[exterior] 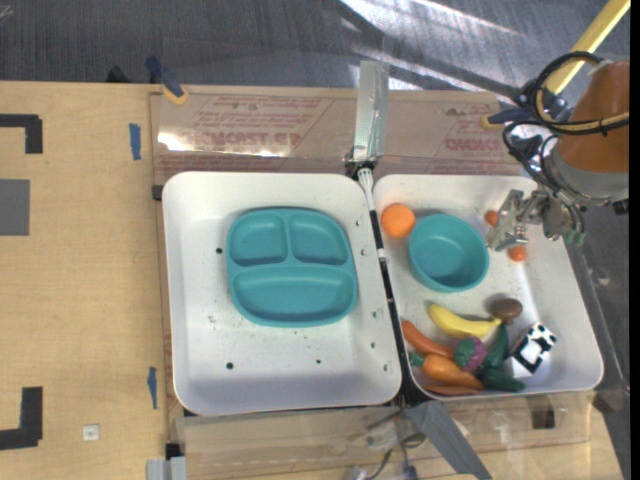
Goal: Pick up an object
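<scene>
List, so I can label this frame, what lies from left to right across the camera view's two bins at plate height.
Divided teal plate → orange ball → teal bowl → gripper, above the right bin's far right corner.

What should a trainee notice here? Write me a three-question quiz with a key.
1. Which bin holds the plate: A left, B right?
2. True or false: the orange lies inside the bowl.
3. Fill in: the gripper hovers over the ___ bin.
Key: 1 A; 2 false, it lies beside the bowl; 3 right bin.
</scene>
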